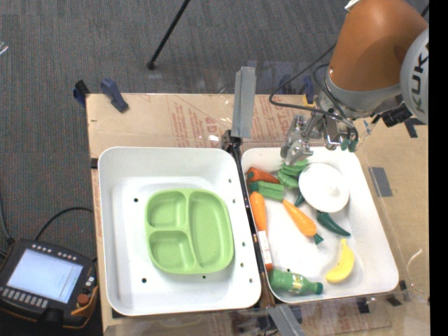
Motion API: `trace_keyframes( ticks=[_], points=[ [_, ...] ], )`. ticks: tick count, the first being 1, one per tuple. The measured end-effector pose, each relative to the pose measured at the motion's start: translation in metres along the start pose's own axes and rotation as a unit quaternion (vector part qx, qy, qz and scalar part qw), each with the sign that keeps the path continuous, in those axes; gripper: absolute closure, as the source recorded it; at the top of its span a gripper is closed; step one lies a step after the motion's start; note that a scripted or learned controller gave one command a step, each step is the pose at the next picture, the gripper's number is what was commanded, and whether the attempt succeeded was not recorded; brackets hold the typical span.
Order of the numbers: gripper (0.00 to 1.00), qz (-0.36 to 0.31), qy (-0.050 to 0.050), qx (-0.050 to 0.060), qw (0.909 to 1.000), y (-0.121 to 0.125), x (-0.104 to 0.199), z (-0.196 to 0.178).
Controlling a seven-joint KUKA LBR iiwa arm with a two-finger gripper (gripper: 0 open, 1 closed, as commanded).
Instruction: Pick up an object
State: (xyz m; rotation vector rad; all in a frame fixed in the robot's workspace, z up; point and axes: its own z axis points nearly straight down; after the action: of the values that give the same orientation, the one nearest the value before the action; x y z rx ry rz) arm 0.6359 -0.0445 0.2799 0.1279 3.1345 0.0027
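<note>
Right bin [374, 247] holds the pickable clutter. White round bowl [324, 187] sits upside-down near bin centre-top. Orange carrot [300, 218] lies at the bowl's 7 o'clock, running diagonally, close to the bowl rim. Second carrot [258, 211] lies along the bin's left wall, at the bowl's 9 o'clock. Green pieces, likely peppers or cucumbers [269, 189], are bunched between the bowl and that wall, at 9 to 10 o'clock, with a reddish-orange item [262, 176] just above them. Dark green chilli-like piece [333, 224] at the bowl's 5 o'clock, touching or nearly touching the carrot's leafy end. Banana [341, 263] further out at 5 o'clock, apart from the rest. Green bottle [297, 283] lies on its side at the bin's 7 o'clock corner.

Left bin [112, 187] holds a green divided plate [189, 230], three compartments.

Gripper [299, 148] hangs at the right bin's 11 o'clock edge, just above the green pile, at the bowl's 11 o'clock. Can't tell how the fingers stand; nothing seen pinched. Arm comes in from 2 o'clock, orange band [374, 40] up top. Teach pendant [45, 278] on the floor at 8 o'clock.
</note>
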Motion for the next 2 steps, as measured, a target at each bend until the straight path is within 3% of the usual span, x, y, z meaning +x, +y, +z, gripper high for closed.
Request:
trace_keyframes(
  ticks=[1,2],
  points=[
    [1.00,0.026,0.002,0.000,0.9997,0.047,0.058,0.009],
    [1.00,-0.034,0.001,0.000,0.9994,0.061,0.040,0.000]
  ],
)
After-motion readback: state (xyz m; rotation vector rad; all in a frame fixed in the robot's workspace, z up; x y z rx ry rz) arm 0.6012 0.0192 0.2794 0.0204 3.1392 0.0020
